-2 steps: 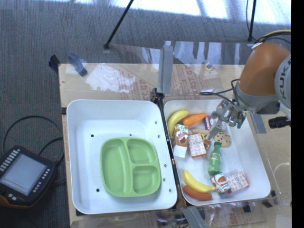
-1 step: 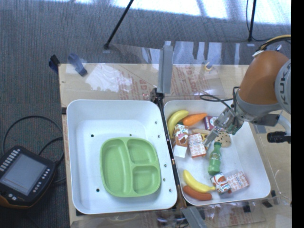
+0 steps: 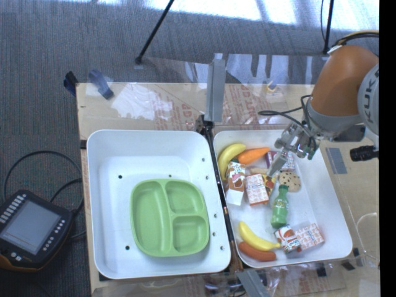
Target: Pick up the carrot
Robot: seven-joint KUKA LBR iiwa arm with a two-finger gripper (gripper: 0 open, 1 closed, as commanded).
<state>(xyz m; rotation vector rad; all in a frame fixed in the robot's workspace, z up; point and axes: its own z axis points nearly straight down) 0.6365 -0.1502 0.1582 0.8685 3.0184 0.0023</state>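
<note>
The carrot (image 3: 253,155) is a short orange piece lying in the right bin (image 3: 328,197) near its far wall, next to a yellow banana (image 3: 229,154). My gripper (image 3: 279,165) hangs over the same bin just to the right of the carrot, tilted down and to the left. Its fingers stand open with nothing between them. The fingertips hover above a small carton and a cookie (image 3: 289,180), apart from the carrot.
The right bin also holds several snack cartons (image 3: 256,189), a green bottle (image 3: 280,206), a second banana (image 3: 256,238) and an orange-red sausage (image 3: 257,252). A green divided plate (image 3: 169,217) lies in the left bin (image 3: 111,166). A pendant (image 3: 28,228) sits at the far left.
</note>
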